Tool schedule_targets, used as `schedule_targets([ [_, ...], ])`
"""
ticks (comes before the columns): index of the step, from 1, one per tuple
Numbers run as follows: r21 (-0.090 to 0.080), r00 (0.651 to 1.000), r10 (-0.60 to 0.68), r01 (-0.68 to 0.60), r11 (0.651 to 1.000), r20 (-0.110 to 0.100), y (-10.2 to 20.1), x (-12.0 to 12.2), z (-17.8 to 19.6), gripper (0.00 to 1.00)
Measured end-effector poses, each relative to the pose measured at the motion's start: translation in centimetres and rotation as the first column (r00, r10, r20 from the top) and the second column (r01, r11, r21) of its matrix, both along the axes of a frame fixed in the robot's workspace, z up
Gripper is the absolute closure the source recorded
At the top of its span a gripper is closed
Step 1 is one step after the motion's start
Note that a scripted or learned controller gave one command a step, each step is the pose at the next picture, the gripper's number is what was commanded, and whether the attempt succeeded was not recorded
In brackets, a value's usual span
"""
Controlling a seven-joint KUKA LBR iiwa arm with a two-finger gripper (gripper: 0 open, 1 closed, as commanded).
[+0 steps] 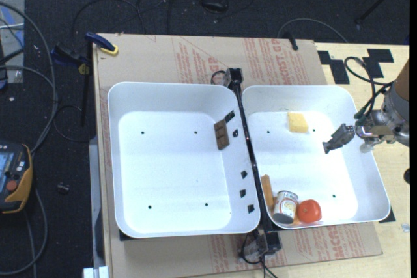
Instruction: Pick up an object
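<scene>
A yellow block (298, 122) lies near the back of the right bin (365, 159). At that bin's front edge sit a small can (285, 206), a red ball-like object (310, 210) and an orange stick (266, 191) along the left wall. A brown bar (221, 135) leans against the right wall of the left bin (124, 140). My gripper (339, 139) hangs over the right side of the right bin, to the right of the yellow block, with nothing seen between its dark fingers.
The two bins stand side by side on a cardboard sheet (169, 55). A dark divider with clips (244, 146) runs between them. Cables and a blue-yellow clamp (101, 43) lie beyond the back edge.
</scene>
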State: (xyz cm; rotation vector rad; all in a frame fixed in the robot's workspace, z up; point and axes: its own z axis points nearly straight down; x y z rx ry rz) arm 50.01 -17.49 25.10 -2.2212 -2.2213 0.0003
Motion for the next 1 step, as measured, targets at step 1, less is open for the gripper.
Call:
schedule_targets([
  [1, 0.0, 1.0, -0.001, 0.001, 1.0, 0.0, -3.52, 2.22, -1.25, 0.0],
])
